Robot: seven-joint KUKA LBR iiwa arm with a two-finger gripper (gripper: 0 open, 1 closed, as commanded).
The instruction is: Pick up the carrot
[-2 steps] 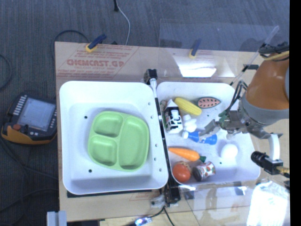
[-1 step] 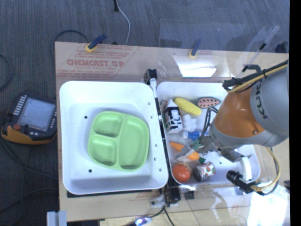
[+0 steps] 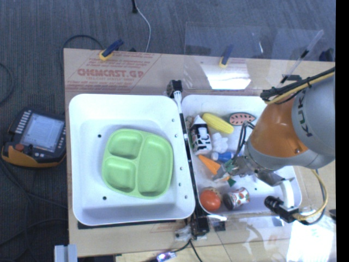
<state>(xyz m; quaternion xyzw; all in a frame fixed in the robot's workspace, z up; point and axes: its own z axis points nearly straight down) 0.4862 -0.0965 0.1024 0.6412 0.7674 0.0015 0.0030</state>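
From my remote station I look down on two white bins side by side; the left bin [image 3: 82, 146] holds a green divided plate [image 3: 137, 162]. The right bin [image 3: 292, 187] is crowded: the carrot [image 3: 208, 163] lies near its middle, orange and tilted, with a corn cob [image 3: 217, 123] above it, a tomato [image 3: 210, 200] below, and a small can [image 3: 236, 198] beside the tomato. The gripper [image 3: 229, 169] sits low over the carrot's right end, seemingly touching it. I cannot tell how its fingers are set. I judge this the grasp step; next I would want the carrot confirmed between the fingers, then a straight lift clear of neighbours.
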